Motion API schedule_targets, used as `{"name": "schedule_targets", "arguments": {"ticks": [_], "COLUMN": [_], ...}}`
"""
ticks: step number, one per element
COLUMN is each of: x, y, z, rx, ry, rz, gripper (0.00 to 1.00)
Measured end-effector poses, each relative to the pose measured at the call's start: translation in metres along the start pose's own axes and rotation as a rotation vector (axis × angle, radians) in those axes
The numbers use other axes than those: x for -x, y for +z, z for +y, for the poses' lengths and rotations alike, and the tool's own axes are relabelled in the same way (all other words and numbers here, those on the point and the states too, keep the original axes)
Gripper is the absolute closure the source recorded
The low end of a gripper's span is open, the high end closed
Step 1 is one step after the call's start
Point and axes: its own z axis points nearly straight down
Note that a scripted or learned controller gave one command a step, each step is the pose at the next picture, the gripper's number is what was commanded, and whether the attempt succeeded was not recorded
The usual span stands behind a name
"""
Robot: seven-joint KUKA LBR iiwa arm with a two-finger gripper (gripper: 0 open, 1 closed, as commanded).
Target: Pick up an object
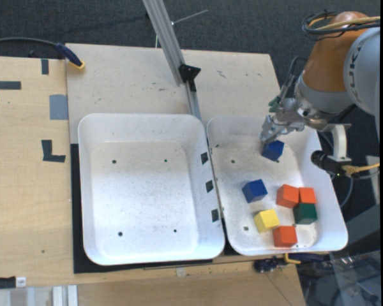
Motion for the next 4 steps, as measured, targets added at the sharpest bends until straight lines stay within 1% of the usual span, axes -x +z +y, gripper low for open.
{"name": "schedule_targets", "arguments": {"ticks": [1, 2, 3, 4], "x": [0.000, -0.050, -0.103, -0.162], "y": [-0.029, -0.035, -0.019, -0.025], "z": [0.001, -0.004, -0.012, -0.017], "rx": [-0.003, -0.006, -0.009, -0.006], "ry": [0.000, -0.004, -0.004, -0.006], "rz": [0.001, 0.003, 0.002, 0.003], "gripper": [1.00, 1.00, 1.00, 1.00]}}
